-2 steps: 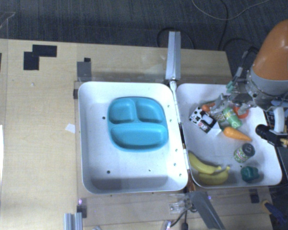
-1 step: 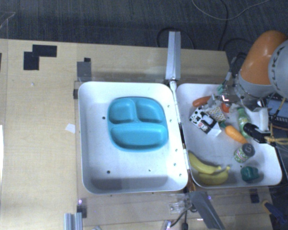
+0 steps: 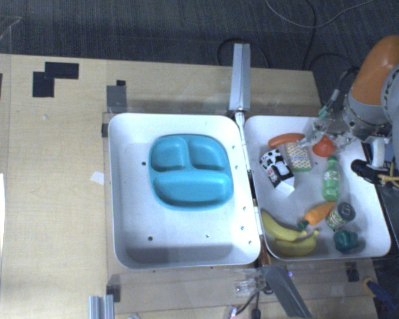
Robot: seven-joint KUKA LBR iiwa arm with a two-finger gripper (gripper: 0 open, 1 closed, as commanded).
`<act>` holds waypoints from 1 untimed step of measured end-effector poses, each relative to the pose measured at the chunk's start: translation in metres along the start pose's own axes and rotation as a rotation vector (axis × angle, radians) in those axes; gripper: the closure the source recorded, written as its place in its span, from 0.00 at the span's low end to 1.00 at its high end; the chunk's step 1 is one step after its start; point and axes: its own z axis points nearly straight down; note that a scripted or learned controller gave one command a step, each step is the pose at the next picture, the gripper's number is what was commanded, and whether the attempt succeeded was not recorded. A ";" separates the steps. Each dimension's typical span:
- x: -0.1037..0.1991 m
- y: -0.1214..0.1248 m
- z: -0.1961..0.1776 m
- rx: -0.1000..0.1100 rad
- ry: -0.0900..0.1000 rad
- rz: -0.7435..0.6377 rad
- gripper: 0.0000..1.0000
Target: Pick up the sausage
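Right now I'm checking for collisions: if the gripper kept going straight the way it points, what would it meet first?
The gripper points leftward and down into the right bin. First in that line looks like the small red item at its tip, with the sausage just beyond. Depth is unclear from this view.

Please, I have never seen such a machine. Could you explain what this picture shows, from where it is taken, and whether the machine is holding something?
One camera looks down at a slant on a bench with two white bins. The grey and orange shape at the right is a robot arm; its gripper hangs over the right bin. That bin holds toy food: the reddish sausage, a banana, a carrot, a green bottle. The left bin holds a blue divided plate. I cannot tell whether anything is held.
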 end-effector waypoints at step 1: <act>0.004 -0.001 -0.001 -0.005 -0.011 -0.005 0.00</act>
